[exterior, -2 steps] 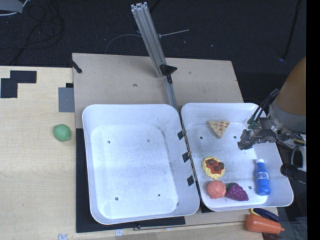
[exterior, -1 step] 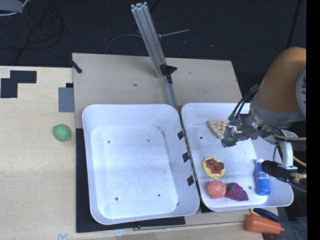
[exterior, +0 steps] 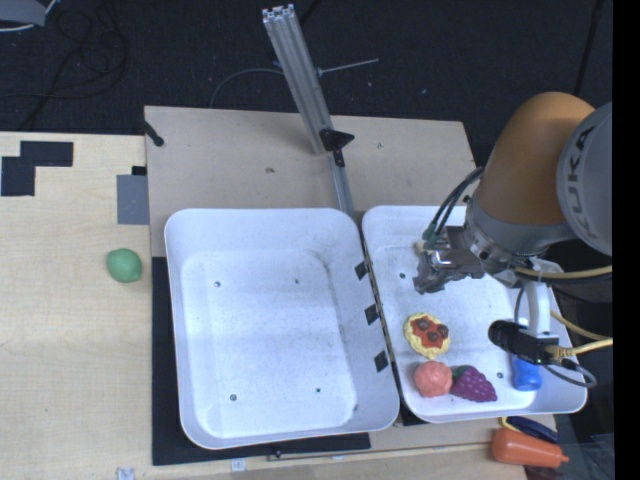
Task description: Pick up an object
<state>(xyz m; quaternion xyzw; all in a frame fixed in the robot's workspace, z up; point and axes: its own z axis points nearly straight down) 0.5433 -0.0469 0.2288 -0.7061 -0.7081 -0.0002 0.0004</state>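
Observation:
My gripper hangs over the middle of the right bin, under the grey and orange arm that comes in from the right. Nothing shows between its dark fingertips. Just below it in the bin lies a yellow toy with red and dark toppings. Further toward the front are a pink-red ball and a purple bunch of grapes. A blue object sits at the bin's right side, partly behind a black part of the arm.
The left bin adjoins the right bin. A green ball lies on the wooden bench at far left. An orange object lies outside the right bin's front corner. A metal rail slants up behind the bins.

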